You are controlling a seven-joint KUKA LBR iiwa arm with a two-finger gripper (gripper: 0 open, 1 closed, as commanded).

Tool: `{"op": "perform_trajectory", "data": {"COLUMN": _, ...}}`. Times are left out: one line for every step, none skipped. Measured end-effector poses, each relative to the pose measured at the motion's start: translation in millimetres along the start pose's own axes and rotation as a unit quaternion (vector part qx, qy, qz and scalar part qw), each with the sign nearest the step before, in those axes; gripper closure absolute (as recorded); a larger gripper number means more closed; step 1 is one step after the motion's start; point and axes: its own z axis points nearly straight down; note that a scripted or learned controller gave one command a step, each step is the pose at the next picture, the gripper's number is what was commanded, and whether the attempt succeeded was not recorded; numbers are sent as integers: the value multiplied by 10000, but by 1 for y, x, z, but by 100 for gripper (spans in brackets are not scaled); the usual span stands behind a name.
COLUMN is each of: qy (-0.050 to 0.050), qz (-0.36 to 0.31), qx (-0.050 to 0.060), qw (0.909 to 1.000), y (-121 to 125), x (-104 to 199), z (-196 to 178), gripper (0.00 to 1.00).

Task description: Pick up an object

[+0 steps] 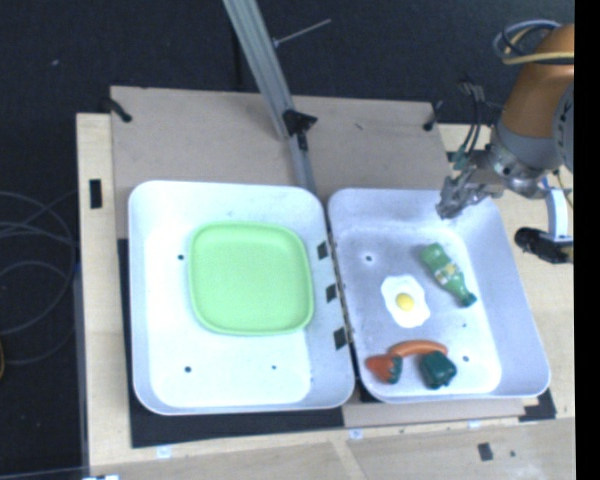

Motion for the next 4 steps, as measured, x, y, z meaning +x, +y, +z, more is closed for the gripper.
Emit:
{"op": "perform_trajectory", "data": {"qy": 3, "qz": 3, "qx": 14, "qw": 10000, "y": 1, "x": -1, "z": -28, "gripper": 100}}
{"op": "perform_trajectory", "data": {"qy": 6, "qz": -11, "qx": 20, "qw": 10000, "y": -22, "x": 51, "z": -35, "gripper": 100}}
{"op": "perform_trajectory", "data": {"qy": 10, "qz": -14, "qx": 17, "qw": 10000, "y": -40, "x": 102, "z": -48, "gripper": 100}}
{"op": "perform_trajectory", "data": {"qy": 8, "qz": -15, "qx": 27, "qw": 10000, "y": -50, "x": 153, "z": -41, "gripper": 100}}
